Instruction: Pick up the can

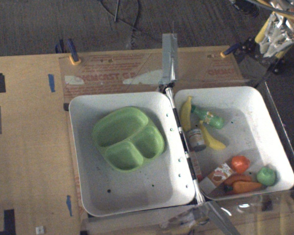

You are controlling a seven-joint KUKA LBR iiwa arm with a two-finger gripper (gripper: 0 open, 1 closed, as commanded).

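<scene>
Two shallow white bins sit side by side on the bench, and the small cylindrical can with a pale lid and brown label (pixel 195 139) stands in the right white bin (pixel 267 108), close against that bin's left wall, near the divider. It is crowded: a curved yellow banana (pixel 186 114) lies just above it along the same wall, a second yellow banana (pixel 212 141) touches or nearly touches its right side, and a green bottle-shaped toy (pixel 209 119) lies just above and to the right. The main risk, as I judge it, is a closing grip catching a banana along with the can, or a finger striking the bin wall on the descent, since little free room shows on either side; a glancing touch could also tip the can or roll it away. The left white bin (pixel 83 144) holds a green three-compartment plastic plate (pixel 129 138), well apart from the work. At the top right corner of the view, the robot's gripper assembly (pixel 276 27) hangs above the floor beyond the bins, well apart from the can and up and to its right. Whether that claw is spread or closed I cannot tell.
</scene>
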